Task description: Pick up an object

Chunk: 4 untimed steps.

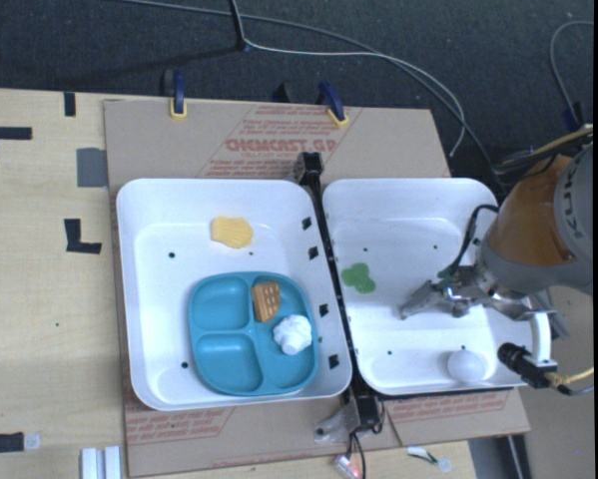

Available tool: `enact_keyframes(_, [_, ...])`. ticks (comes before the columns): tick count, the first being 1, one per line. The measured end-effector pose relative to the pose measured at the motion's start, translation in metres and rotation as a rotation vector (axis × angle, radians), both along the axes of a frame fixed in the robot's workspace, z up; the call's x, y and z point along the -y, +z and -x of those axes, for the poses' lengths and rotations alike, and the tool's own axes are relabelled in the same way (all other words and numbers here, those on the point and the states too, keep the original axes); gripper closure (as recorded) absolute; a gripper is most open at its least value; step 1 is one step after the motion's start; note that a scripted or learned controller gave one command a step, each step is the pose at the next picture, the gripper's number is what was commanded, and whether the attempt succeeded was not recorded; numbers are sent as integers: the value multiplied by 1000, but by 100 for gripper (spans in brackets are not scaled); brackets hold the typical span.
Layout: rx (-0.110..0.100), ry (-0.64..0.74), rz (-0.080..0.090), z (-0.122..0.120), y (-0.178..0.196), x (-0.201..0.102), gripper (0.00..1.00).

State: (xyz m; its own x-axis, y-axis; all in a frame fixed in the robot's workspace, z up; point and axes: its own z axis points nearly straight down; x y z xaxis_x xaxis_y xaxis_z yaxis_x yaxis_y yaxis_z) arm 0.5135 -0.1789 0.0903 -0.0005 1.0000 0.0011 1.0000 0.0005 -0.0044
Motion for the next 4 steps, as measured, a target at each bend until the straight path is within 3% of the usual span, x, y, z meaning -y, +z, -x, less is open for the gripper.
enact_keyframes(1, [3, 0, 1, -1, 12, 0, 100])
enact_keyframes(4, [7, 0, 2, 11, 161, -9, 100])
